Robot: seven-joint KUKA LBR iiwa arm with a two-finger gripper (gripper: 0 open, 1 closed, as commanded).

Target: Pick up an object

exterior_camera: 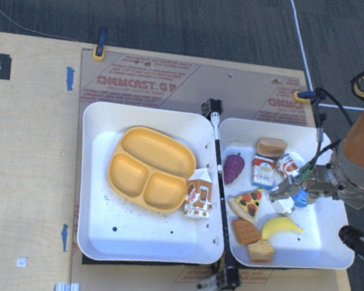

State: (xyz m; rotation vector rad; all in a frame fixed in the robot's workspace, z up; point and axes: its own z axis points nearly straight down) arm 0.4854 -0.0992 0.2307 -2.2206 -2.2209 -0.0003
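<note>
Two white bins sit side by side on the desk (pixel 19 157). My gripper (pixel 291 193) hangs low in the right bin (pixel 332 251), amid crowded toy food: a pizza slice (pixel 247 203), a banana (pixel 279 227), a waffle (pixel 246 232), a bread piece (pixel 260 250), purple grapes (pixel 232 167), a carton (pixel 263 172), a burger bun (pixel 272 146), a small can (pixel 288 164) and a blue-capped bottle (pixel 300 200) just beside my gripper. Whether it grips anything I cannot tell. The left bin (pixel 92 226) holds a yellow divided plate (pixel 150 168) and a small box (pixel 198 197). The board (pixel 143 79) behind reads "CHEMCAST".
</note>
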